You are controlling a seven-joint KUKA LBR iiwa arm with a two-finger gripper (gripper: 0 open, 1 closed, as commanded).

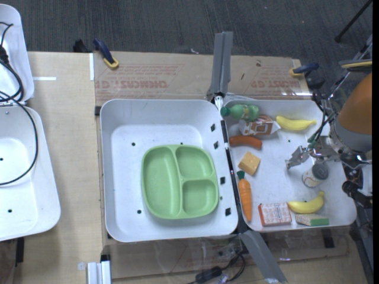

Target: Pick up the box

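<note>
Orange-pink box [275, 213] lies between carrot [245, 199] and banana [307, 204]; jaws [297, 158] spread, holding nothing.

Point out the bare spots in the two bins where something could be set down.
Left bin: bare floor all around the green plate, widest along the far wall. Right bin: one open patch between the cheese wedge, the box and the gripper. Its far wall and near edge are crowded.

Bright, even overhead light, soft shadows, slightly soft focus throughout.
</note>
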